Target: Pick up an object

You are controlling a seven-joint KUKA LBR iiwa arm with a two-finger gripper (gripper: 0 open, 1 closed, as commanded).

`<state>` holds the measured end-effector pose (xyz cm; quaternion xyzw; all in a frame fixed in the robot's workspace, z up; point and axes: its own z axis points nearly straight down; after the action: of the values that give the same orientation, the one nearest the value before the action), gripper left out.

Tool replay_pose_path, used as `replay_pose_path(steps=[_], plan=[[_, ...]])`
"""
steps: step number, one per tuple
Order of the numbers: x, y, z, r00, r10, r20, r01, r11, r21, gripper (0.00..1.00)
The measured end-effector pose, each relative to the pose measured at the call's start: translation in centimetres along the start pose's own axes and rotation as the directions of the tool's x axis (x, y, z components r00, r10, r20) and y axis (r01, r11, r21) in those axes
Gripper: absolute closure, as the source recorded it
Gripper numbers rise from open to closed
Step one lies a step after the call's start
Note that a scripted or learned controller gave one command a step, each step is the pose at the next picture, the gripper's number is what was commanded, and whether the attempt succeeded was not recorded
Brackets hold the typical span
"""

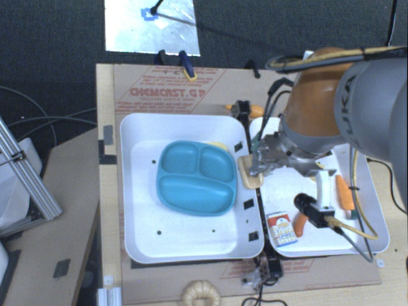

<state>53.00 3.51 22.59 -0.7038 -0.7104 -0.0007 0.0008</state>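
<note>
From above, the grey arm reaches in from the right, its orange band over the far part of the right bin; the gripper is low at that bin's left edge, right by the divide between the two bins; directly under it lies a tan block, perhaps wood, tilted and resting against the rim on the right-bin side; the gripper's tip meets or overlaps the block's upper end, but the angle hides the grip, so I cannot tell whether it is closed on the block or merely above it. In the same bin, near the front, a small red-and-white box lies flat; just beside it to the right is a short orange piece; a longer orange carrot lies further right, well apart from the block; another orange thing shows at the bin's far left corner. The left bin holds a blue divided plate, roughly central, with a pale yellow thing peeking out at its far right edge. Both bins sit on a cardboard sheet with red print; a blue clamp grips its far edge.
</note>
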Motion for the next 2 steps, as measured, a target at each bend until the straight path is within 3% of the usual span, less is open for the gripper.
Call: replay_pose_path(steps=[1, 2], plan=[[4.8, -1.9, 1.1, 1.000, 0.000, 0.000, 0.000, 1.000, 0.001, 1.00], [5.9, -2.4, -0.6, 1.000, 0.002, 0.001, -0.002, 1.000, -0.002, 1.00]])
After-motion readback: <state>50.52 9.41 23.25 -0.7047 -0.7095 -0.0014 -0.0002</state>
